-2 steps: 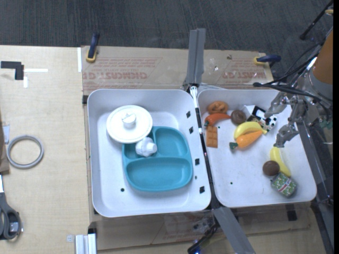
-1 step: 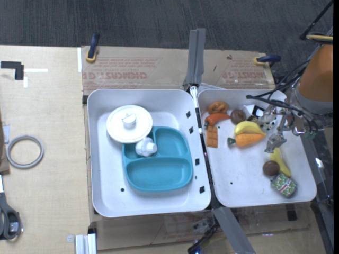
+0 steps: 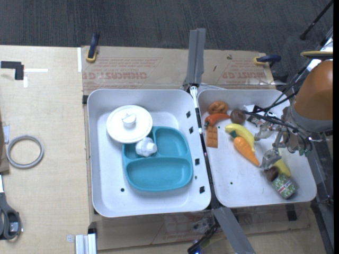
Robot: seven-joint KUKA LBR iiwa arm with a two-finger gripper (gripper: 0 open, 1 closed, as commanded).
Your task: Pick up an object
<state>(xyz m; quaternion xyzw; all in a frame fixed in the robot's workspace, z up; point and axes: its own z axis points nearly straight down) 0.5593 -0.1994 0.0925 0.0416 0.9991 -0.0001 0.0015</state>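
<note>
The right bin (image 3: 233, 192) holds several toy foods: a yellow banana (image 3: 238, 130), an orange carrot (image 3: 246, 150), a red pepper (image 3: 215, 119), a brown pretzel (image 3: 217, 107), an orange block (image 3: 212, 137), a dark round piece (image 3: 237, 115), a yellow piece (image 3: 283, 168) and a green can (image 3: 285, 187). My gripper (image 3: 270, 160) hangs low at the right side of this bin, just right of the carrot's tip and directly above a small brown piece (image 3: 271, 174). Nothing shows between its tips.
The left bin (image 3: 100, 184) contains a blue divided tray (image 3: 159, 168), a round white lid (image 3: 129, 124) and a small white object (image 3: 146, 148). A tape roll (image 3: 24, 151) and scissors (image 3: 8, 222) lie on the bench at the left. Cables (image 3: 265, 115) cross the right bin's back right.
</note>
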